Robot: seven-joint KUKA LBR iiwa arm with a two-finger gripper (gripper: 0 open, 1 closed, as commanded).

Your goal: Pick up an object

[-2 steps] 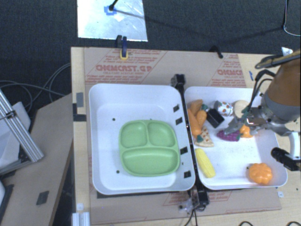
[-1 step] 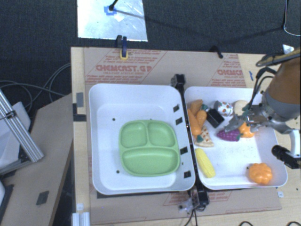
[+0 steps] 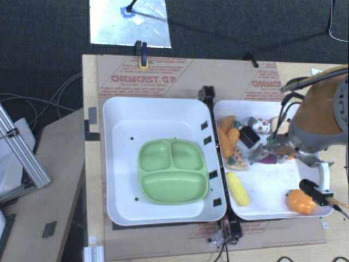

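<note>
Over the right bin (image 3: pixel 262 214): pincer (image 3: pixel 260 153) lowered among toy foods.
Whether the pincer is spread or pressed together cannot be told. A corn cob (image 3: pixel 238 188) lies below-left of it, long axis running up-left to down-right; carrots (image 3: pixel 227 137) lie just left, against the bin's left wall; an orange fruit (image 3: pixel 301 201) sits down-right. Left bin holds a green divided plate (image 3: pixel 173 171).

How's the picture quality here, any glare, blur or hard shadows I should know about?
Camera view: the lighting is even and soft, with no hard shadows in either bin. The shiny sheet at the top glares in patches. The whole frame is slightly soft. The green plate and corn cob read clearly, but the small toys by the pincer blur together.
</note>
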